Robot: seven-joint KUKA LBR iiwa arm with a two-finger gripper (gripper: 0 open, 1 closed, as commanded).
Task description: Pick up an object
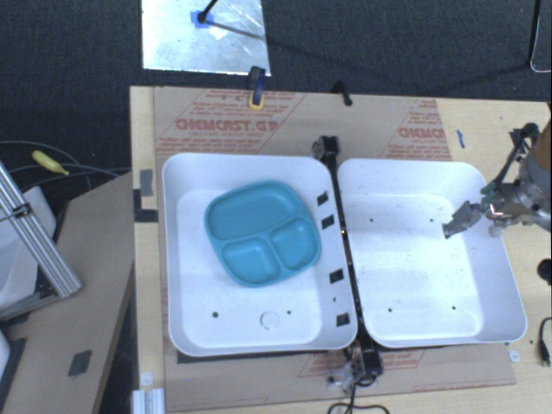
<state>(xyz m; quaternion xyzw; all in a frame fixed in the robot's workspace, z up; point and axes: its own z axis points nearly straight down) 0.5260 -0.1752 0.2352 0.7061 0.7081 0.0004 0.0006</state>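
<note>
A blue plastic plate with three compartments lies flat in the left white bin. My gripper reaches in from the right edge over the right side of the right white bin. It is far from the blue plate, a whole bin's width to its right. The dark fingers point left and down over the bin floor, with nothing visible between them.
The two bins sit side by side on a cardboard sheet, joined by a black strip with clips. A shiny metal sheet lies beyond the bench. An aluminium frame stands at the left edge.
</note>
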